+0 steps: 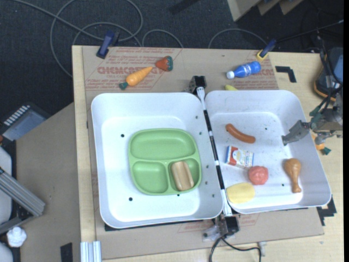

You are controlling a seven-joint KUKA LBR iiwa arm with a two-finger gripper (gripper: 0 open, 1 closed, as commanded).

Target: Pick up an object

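**Gripper at the right bin's edge, nothing held yet**

The bench [87, 70] carries two white bins side by side. The left bin [109, 146] holds a green divided plate [162, 160], with a bread roll [182, 175] lying in its lower right compartment. The right bin [262, 105] holds the loose candidates for a pick: a sausage [240, 134] near its middle, a small carton [239, 157] just below it, a red ball-like item [258, 174] beside the carton, a yellow lump [240, 192] at the near edge, and a drumstick [293, 173] towards the right wall.

Outside the bins, a toy carrot [143, 74] and a blue bottle [245, 70] lie on the bench's far side.

The gripper [297, 131] hangs over the right bin's right side, above the drumstick and apart from it. Whether its jaws stand wide or narrow cannot be told at this size; nothing shows between them.

The drumstick looks the nearest target. To do the pick well, I would centre over its thick end, set the fingers across its narrow width rather than along its length, and descend straight, staying off the bin wall. The sausage, lying free of its neighbours, is a fair alternative.
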